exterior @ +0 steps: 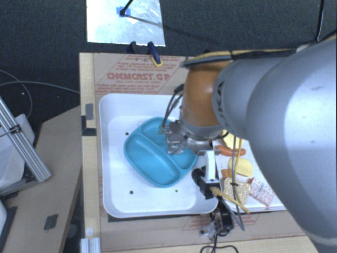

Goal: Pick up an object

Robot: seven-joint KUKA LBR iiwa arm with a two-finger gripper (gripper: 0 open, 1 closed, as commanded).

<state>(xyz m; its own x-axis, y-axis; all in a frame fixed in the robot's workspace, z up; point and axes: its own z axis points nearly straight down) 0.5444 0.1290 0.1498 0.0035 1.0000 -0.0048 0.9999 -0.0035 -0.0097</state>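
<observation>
One: Most of the right bin (263,208) is covered by the grey arm, so what can you make out in it?

Two: Little. An orange thing (230,152), a yellow round piece (243,168), a tan mesh piece (238,190) and a pink speckled packet (261,192) crowd its near left corner. What they are is hard to tell.

One: And the gripper (175,143)?

Two: It hangs over the blue divided dish (150,159), at the dish's far right edge. The wrist hides it from above, so I cannot tell whether it is wide, narrow or holding anything, nor whether it touches the dish.

One: Where does the dish lie?

Two: In the left bin (107,157), tilted across the middle, partly under the wrist. Behind the bins lies a cardboard sheet (134,75) with red lettering, and a blue-and-yellow clamp (154,54) sits on its far edge.
</observation>
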